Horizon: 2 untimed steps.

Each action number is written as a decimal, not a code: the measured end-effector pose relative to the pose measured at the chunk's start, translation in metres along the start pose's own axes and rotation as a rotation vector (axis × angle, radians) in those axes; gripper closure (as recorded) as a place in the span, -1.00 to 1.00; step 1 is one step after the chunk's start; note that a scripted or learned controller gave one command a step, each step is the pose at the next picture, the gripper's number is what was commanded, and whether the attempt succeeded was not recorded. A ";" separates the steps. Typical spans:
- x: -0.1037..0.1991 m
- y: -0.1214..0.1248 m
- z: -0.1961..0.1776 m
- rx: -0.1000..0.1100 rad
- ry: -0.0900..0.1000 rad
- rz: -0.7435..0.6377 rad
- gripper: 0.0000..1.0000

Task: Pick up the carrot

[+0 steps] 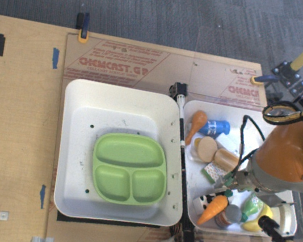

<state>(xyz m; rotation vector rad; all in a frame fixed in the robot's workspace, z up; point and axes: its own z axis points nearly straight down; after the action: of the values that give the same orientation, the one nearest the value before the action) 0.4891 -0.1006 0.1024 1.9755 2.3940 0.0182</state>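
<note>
A: Where's the hand (231,189)?
B: Low in the right bin (230,114), just above the carrot (213,209); I cannot tell its state.
A: Around it?
B: A blue bottle (216,126) and a yellow toy (255,221); the left bin (74,133) holds a green tray (129,168)

Green three-compartment plate (130,167) in the left bin (74,133); blue bottle (215,126) in the right bin (222,111).

Lab: taped bench (13,123), clamps (84,26)

Light: bright, even, from overhead.
Shadows: soft, faint.
Glare: mild on the white bins (74,133).
Focus: slightly soft throughout.
</note>
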 end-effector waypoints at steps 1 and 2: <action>0.061 0.022 -0.114 0.023 0.022 0.078 1.00; 0.085 0.038 -0.082 0.039 0.017 0.334 1.00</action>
<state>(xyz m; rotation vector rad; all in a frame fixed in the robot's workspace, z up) 0.5068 -0.0087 0.1833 2.3767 2.0587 -0.0028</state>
